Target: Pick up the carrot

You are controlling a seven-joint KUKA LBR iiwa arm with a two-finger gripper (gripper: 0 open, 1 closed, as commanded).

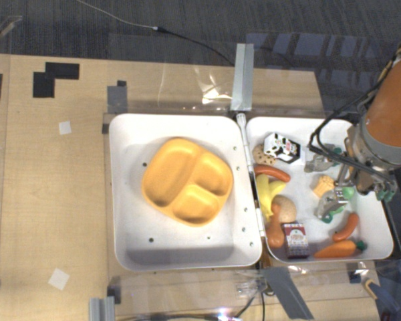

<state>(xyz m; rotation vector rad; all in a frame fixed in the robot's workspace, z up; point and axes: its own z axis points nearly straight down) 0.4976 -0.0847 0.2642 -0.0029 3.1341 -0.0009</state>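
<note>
The carrot (335,249), orange with a green stem end on its right, lies along the front wall of the right bin (386,243). My gripper (329,206) hangs over the right half of that bin, behind the carrot and a little to its left, apart from it. A shorter orange-red piece (347,225) lies tilted between the gripper and the carrot. The arm's orange band and grey wrist cover the bin's far right corner.
The right bin also holds a cow-patterned piece (281,147), a sausage (272,173), a banana (267,192), a potato (285,210), a red box (295,238) and a yellow wedge (323,185). A yellow divided plate (186,179) sits in the left bin (127,246).
</note>
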